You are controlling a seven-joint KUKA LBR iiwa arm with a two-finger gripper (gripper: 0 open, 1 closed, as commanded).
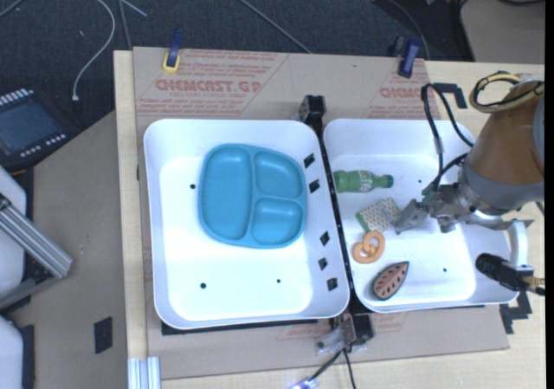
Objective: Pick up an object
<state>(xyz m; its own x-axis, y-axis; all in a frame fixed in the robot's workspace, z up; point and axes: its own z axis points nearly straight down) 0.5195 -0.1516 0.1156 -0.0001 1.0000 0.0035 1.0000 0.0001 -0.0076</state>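
Objects in the right bin lie ungrasped; the gripper hovers just beside the checkered piece, fingers apparently apart, nothing lifted yet.

Cardboard-topped bench, two white bins side by side, left bin, right bin

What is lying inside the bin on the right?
The right bin holds a green bottle, a checkered piece, a pretzel and a brown oval thing. The gripper covers some floor.
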